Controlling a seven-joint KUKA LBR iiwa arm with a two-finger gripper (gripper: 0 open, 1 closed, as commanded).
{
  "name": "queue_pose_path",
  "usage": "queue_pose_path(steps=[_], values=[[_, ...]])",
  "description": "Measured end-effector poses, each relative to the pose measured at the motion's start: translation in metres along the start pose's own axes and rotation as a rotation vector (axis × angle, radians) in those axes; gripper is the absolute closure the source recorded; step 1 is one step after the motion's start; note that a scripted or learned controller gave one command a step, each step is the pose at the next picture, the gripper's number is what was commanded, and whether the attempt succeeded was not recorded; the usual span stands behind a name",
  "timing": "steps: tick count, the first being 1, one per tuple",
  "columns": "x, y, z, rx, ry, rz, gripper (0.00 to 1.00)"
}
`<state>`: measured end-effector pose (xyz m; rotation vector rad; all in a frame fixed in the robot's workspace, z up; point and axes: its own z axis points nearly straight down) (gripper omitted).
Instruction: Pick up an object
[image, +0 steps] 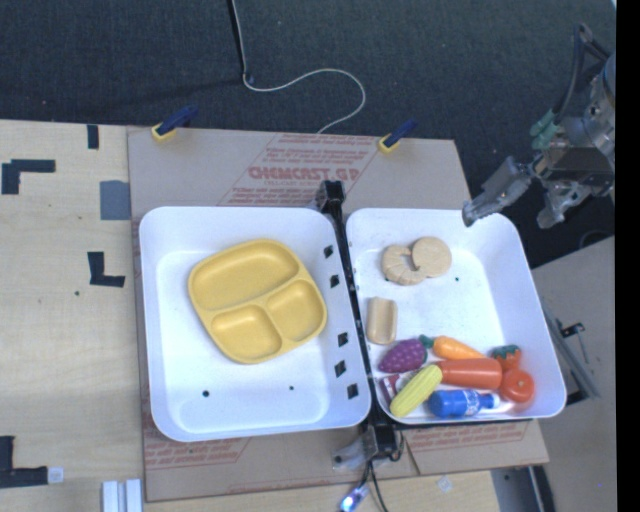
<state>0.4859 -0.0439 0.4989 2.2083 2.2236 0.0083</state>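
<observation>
While the two-finger gripper (518, 196) hangs at 1 o'clock past the right white plastic bin (527, 285), fingers spread, grasping nothing, toy food crowds 5 o'clock; risk: descent nudges neighbours, not clean grasp.

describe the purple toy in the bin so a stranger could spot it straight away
Look in the right white bin, at the heap of toy food along its near edge. The bunch of grapes lies at the heap's left end, just below the tan bread slice and above the yellow corn cob. It is the only purple piece there.
</observation>
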Motion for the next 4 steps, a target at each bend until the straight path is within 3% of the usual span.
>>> queue_pose_path(steps=[1,2,3,4], values=[[-0.002,0.002,0.000,0.021,-0.003,0.004,1.00],[-0.020,-0.003,0.080,0.023,0.001,0.009,1.00],[0.058,0.000,0.030,0.011,0.002,-0.003,1.00],[0.146,0.002,-0.012,0.011,0.002,-0.004,1.00]])
